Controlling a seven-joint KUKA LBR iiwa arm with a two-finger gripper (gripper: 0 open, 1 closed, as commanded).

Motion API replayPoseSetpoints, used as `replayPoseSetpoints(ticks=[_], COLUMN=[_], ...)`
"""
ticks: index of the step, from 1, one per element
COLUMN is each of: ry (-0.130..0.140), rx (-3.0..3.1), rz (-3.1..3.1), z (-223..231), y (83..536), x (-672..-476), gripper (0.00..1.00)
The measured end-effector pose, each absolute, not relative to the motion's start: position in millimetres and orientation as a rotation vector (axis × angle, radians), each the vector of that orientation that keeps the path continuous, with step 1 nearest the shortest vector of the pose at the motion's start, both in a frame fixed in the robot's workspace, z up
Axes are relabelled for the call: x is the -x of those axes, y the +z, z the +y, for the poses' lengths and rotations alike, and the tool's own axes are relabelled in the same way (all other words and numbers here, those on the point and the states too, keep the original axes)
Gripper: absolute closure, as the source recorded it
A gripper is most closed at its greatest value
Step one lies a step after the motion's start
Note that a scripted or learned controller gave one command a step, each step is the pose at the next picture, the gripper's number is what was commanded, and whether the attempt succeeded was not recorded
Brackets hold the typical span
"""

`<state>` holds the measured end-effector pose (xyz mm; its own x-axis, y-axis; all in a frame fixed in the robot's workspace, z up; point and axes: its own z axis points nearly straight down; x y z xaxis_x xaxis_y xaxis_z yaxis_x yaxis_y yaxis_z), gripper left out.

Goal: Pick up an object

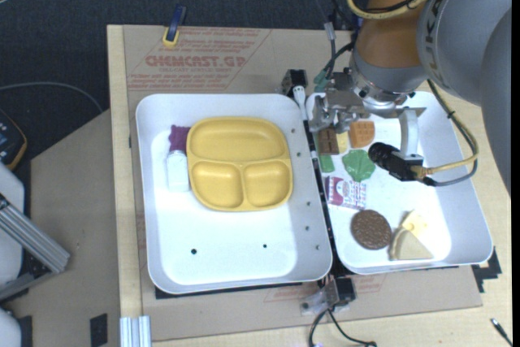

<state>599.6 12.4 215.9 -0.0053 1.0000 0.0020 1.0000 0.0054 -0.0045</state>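
My gripper (pixel 331 123) hangs over the far left corner of the right bin (pixel 463 199), under the grey and orange wrist. Just below it lie a brown block (pixel 327 143) and a tan piece (pixel 362 132). A green leaf-like item (pixel 357 166) lies beside them, touching the tan piece's near edge. Further toward the front are a pink and white packet (pixel 345 192), a round brown cookie (pixel 371 229) and a pale yellow wedge (pixel 411 236). The wrist hides part of the bin's far end.
The left bin (pixel 162 240) holds a yellow divided plate (pixel 240 161) and a white bottle with a purple cap (pixel 176 161) at its left. A black cylinder on a yellow cable (pixel 395 162) hangs off the arm over the right bin. Cardboard (pixel 203 53) lies behind the bins.
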Motion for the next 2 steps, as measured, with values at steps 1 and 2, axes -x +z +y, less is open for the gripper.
replayPoseSetpoints(ticks=[1, 2], ry=[-0.003, -0.004], rx=[2.221, 2.223], rz=[-2.225, -2.224], z=[21, 17], y=[221, 235], x=[-607.5, -602.7], gripper=[1.0, 1.0])
